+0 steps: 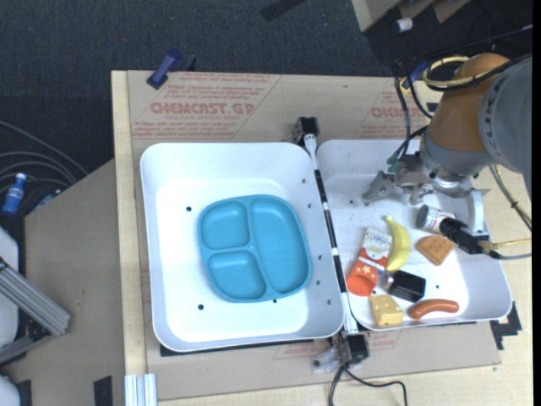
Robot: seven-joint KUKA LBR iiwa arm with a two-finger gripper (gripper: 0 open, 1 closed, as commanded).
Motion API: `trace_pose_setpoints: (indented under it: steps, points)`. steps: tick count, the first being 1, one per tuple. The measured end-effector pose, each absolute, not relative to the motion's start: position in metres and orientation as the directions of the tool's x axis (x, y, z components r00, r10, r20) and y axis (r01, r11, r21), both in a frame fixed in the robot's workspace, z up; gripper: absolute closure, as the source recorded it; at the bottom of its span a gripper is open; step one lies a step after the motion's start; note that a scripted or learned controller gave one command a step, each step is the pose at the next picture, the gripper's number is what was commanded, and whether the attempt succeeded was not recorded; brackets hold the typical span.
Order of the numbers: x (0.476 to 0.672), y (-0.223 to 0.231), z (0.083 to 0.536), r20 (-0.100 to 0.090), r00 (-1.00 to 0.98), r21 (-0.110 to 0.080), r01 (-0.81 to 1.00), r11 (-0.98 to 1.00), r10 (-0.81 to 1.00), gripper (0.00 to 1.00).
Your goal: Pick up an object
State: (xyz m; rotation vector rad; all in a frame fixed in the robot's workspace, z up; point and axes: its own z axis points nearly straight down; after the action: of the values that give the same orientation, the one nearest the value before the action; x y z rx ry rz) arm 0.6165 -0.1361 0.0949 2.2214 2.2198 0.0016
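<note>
The hand (397, 184) hovers low in the right bin (499, 290) (whether open or closed, I cannot tell), well apart from the banana (399, 242) and sausage (434, 309) nearer the front

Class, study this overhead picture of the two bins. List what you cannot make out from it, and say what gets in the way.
1. Gripper, camera view: the wrist above covers the fingers, so open or shut is unclear.
2. Right bin, camera view: the arm covers its far right corner.
3. Juice carton, camera view: print too small to read.
4. Small jar, camera view: too small and partly hidden by the arm's black fitting.
</note>
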Motion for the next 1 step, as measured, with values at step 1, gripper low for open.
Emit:
trace_pose_setpoints:
  steps: [1]
  points:
    - [0.5627, -0.1086, 0.0841, 0.001, 0.0, -0.003, 1.0, 0.0, 1.0, 0.0]
